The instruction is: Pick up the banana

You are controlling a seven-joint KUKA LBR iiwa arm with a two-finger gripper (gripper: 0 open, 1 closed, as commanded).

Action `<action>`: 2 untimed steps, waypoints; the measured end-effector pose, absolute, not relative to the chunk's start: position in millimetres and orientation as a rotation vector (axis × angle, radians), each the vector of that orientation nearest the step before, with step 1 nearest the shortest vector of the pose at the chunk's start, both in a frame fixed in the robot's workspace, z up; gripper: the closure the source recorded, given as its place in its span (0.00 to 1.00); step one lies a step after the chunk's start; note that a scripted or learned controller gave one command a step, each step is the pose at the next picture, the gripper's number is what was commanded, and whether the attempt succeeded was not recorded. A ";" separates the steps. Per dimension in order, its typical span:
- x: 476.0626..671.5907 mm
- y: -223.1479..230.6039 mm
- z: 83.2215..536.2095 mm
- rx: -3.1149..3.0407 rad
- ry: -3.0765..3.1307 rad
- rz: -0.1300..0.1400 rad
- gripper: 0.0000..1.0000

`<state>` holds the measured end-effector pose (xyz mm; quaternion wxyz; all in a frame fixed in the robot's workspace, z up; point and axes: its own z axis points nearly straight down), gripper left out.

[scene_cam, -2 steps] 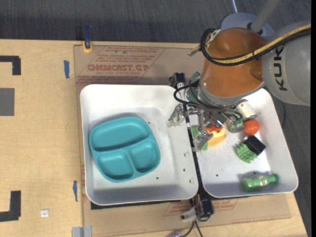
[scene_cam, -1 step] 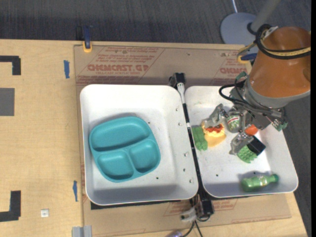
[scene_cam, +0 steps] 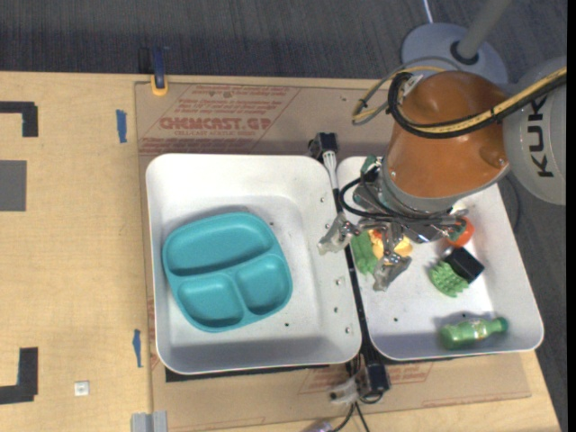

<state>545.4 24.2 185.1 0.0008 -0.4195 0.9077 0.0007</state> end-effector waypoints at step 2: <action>507.9 21.0 184.3 -1.391 2.815 0.004 0.00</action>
